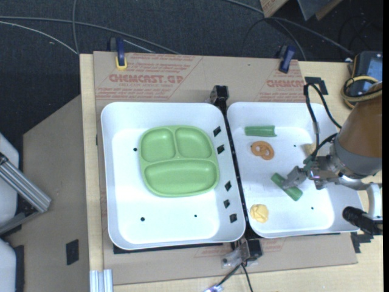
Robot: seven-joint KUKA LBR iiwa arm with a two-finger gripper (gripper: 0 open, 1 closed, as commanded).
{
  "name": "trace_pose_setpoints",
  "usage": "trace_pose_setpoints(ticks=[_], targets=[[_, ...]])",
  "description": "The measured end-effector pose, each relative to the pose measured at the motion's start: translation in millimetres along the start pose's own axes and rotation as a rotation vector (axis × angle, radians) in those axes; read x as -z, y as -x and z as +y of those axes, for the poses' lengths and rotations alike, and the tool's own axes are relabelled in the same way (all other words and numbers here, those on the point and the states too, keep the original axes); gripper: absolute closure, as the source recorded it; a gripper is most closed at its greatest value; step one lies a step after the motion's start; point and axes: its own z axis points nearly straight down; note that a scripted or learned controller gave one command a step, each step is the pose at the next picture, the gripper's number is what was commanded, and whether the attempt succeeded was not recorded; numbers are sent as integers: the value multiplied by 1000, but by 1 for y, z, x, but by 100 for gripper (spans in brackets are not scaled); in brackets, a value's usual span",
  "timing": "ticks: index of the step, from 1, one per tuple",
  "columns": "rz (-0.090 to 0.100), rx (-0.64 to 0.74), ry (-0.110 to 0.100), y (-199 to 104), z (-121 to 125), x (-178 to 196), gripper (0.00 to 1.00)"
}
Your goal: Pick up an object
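Three small toys and a green piece lie in the right bin point(316, 224): a green bar point(260, 130) at the back, a brown pretzel point(262, 150) below it, a yellow lump point(259, 212) near the front, and a green cylinder point(287, 187) in the middle. My gripper point(296, 176) reaches in from the right and sits low over the cylinder's right end. Its grey fingers point(304, 174) touch or nearly touch that piece, but I cannot see whether it lies between them.
The left bin point(121, 218) holds a light green divided plate point(178, 160). A black clip strip point(228, 157) runs between the bins. Cables point(313, 111) and the orange-banded arm point(363, 132) crowd the right bin's right side. Blue clamps point(121, 52) hold the back board.
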Motion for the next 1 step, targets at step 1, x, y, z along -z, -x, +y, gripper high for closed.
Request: trace_pose_setpoints(ticks=[1], targets=[[1, 1, -2, -1, -1, -53, 0]])
